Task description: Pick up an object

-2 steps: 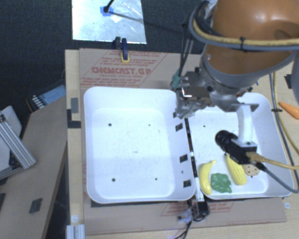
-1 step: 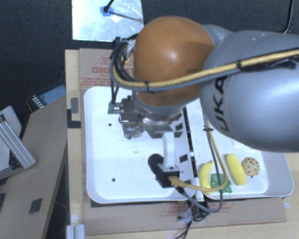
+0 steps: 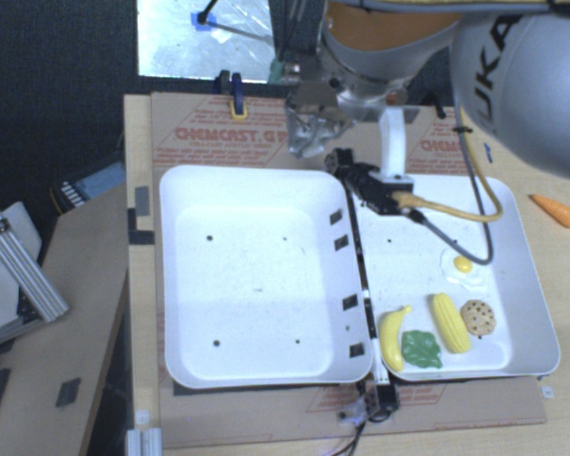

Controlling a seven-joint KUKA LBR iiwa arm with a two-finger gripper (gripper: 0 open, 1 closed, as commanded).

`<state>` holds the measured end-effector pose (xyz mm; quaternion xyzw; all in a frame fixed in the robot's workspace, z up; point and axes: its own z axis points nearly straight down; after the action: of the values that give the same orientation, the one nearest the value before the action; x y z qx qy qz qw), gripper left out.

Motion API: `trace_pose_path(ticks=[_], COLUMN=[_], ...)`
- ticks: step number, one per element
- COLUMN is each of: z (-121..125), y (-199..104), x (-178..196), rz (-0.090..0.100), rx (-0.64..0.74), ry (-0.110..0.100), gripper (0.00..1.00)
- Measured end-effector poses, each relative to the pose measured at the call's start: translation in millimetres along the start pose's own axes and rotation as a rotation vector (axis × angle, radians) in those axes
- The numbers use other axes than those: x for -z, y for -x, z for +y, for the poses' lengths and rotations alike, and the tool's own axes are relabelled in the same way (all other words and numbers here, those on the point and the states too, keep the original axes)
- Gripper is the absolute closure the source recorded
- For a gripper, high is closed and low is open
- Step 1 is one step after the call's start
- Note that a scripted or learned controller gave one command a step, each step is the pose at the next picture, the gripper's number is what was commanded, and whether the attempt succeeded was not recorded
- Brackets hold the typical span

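1. Hand (image 3: 309,133): metallic, below the grey arm (image 3: 513,74) with its orange band, over the cardboard sheet (image 3: 218,131) just beyond the far rims of both bins; nothing seen between the fingers; whether wide or narrow cannot be told.
2. Right bin (image 3: 522,255): white, shallow; holds all the pickable items along its near edge.
3. Banana (image 3: 392,338): yellow, beside the divider.
4. Green piece (image 3: 421,349): touching the banana.
5. Corn cob (image 3: 449,322): yellow, just right of the green piece.
6. Cookie (image 3: 478,317): beside the corn cob.
7. Fried egg (image 3: 463,267): farther back.
8. Left bin (image 3: 247,274): white.
9. Carrot (image 3: 557,209): orange, on the surface (image 3: 565,274) outside the right bin.
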<state>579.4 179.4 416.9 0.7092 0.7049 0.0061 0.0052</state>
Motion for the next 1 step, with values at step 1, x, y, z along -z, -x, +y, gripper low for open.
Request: trace_pose_path(ticks=[1], z=[-92.8], y=[-39.9], x=[18.9], rz=[0.003], rx=[0.018], ry=[-0.015], gripper=[1.00])
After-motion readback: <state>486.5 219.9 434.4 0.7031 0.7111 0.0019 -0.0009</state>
